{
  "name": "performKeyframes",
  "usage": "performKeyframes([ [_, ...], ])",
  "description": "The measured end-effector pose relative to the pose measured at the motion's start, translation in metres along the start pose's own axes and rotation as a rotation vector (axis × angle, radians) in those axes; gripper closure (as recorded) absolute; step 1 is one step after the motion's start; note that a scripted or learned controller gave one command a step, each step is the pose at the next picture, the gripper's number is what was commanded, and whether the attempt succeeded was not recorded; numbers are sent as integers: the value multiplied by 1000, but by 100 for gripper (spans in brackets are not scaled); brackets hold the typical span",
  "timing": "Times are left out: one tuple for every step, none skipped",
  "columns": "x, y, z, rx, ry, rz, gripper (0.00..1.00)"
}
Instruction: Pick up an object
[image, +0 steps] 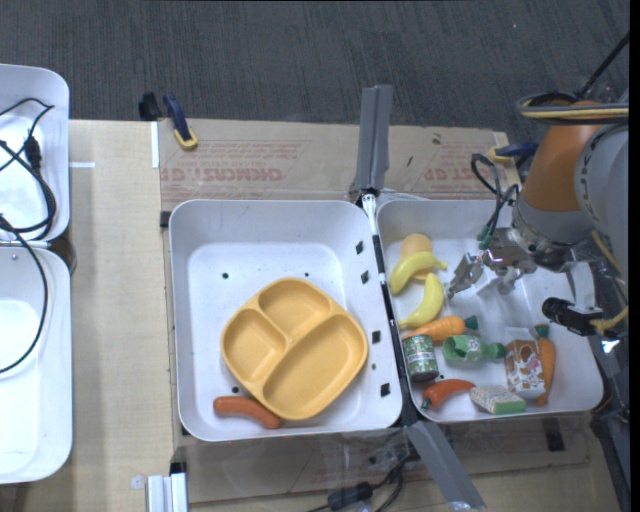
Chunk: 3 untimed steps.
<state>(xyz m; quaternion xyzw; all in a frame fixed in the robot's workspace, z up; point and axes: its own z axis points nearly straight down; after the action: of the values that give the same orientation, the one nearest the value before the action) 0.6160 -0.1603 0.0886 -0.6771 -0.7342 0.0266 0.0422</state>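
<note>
Two bins (190, 300) side by side on counter; candidate bananas (425, 290) piled in right one, within arm's reach. End effector (480, 277) hovering just beside them, fingers apart, nothing gripped, apparently readying descent.

Two bins (190, 300) (590, 395), one yellow plate (293, 347), two bananas (412, 266) (428, 300), one can (419, 356)

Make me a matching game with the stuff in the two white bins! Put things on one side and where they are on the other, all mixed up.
Things:
1. yellow divided plate
2. green can
3. two bananas
4. sausage

Places:
A. right bin, upper left part
B. left bin, middle
C. left bin, front edge, touching the plate
D. right bin, against the wall between the bins

Pairs: 1-B, 2-D, 3-A, 4-C
</note>
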Motion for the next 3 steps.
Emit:
performKeyframes([
  [59, 3, -1, -93, -27, -31, 0],
  [50, -16, 0, -94, -26, 3, 0],
  [3, -30, 0, -95, -27, 10, 0],
])
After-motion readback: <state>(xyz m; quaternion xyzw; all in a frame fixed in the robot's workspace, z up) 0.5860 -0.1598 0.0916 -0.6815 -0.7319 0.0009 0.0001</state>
